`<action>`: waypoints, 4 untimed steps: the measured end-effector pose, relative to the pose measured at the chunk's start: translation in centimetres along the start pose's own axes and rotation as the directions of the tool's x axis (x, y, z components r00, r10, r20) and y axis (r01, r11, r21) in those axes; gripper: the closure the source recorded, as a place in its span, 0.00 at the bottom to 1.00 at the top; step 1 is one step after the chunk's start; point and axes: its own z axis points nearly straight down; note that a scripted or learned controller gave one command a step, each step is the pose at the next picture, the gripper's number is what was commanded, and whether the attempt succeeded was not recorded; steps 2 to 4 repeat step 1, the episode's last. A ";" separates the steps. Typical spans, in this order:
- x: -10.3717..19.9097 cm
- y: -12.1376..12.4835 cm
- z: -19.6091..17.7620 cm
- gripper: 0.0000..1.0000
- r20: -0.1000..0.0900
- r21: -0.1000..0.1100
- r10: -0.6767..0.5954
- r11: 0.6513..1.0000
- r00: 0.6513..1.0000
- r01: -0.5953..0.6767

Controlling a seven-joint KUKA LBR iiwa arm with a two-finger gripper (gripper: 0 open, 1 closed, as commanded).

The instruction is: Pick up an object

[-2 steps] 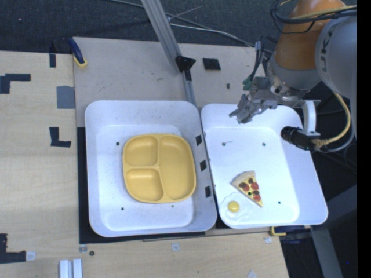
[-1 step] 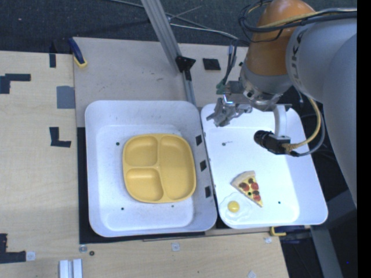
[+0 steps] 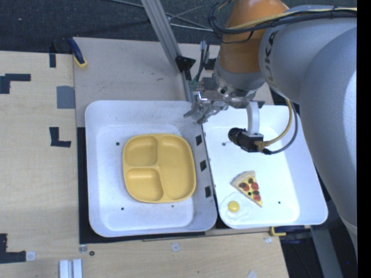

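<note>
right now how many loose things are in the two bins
3. Yellow divided plate in the left bin; pizza slice and small yellow round piece near the right bin's front. The arm covers part of that bin, so more may be hidden.

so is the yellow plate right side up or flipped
Right side up: the yellow plate lies flat in the left bin, three compartments facing up.

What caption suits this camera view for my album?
Claw over two white bins: yellow divided plate in one, toy pizza slice in the other.
</note>
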 end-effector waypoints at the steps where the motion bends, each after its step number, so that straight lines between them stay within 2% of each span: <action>1: 4.9 -0.3 0.6 1.00 0.000 0.001 0.001 1.000 1.000 -0.001; 4: 4.9 -0.3 0.6 1.00 0.000 0.001 0.001 1.000 1.000 -0.001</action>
